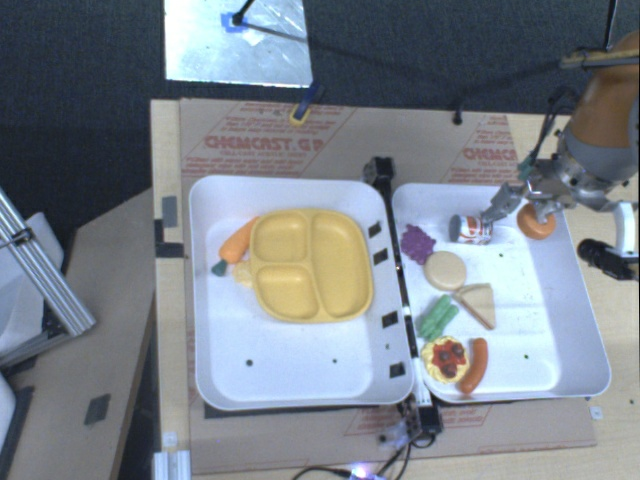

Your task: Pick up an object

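Observation:
My gripper (520, 210) hangs low over the far part of the right bin (575, 313), open, its jaws spread wide. One finger (499, 206) reaches down-left towards a small red and white can (470, 230) lying on its side. A small orange round object (537, 224) lies under the other finger; whether they touch I cannot tell. Nothing sits between the fingers. Farther forward in the same bin lie purple grapes (417, 241), a tan round bun (445, 269), a bread slice (478, 303), a green vegetable (437, 317), a small pizza (446, 357) and a red sausage (474, 364).
The left bin (215, 358) holds a yellow divided plate (303, 265) with a carrot (236, 242) at its left edge. A black divider (398, 278) runs between the bins. A foil sheet (237, 28) lies beyond the bench.

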`<state>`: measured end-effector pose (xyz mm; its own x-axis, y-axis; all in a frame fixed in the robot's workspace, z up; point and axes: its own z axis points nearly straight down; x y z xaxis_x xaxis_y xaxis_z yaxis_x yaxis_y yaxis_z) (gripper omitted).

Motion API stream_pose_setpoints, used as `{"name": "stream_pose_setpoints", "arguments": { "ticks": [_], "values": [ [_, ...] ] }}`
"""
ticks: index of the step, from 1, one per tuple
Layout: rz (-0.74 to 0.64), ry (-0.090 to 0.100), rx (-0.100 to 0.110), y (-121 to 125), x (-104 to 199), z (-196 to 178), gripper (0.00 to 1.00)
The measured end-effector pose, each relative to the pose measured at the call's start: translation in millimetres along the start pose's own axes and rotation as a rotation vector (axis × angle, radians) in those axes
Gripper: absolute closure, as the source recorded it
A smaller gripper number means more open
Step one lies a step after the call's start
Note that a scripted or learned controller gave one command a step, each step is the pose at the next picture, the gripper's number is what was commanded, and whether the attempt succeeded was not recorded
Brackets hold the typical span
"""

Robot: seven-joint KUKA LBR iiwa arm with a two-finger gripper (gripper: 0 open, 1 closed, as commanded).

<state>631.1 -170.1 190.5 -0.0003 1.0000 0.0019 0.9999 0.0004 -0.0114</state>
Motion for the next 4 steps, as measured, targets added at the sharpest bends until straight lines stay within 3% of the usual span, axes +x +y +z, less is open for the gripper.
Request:
{"name": "stream_pose_setpoints", "arguments": {
  "ticks": [1,3,4],
  "values": [
    [-0.002,-0.002,-0.013,3,0,-8,0.0],
    [-0.003,0.0,-0.002,9,-4,101,0.0],
    [-0.004,-0.002,-0.007,10,-4,103,0.0]
  ]
}}
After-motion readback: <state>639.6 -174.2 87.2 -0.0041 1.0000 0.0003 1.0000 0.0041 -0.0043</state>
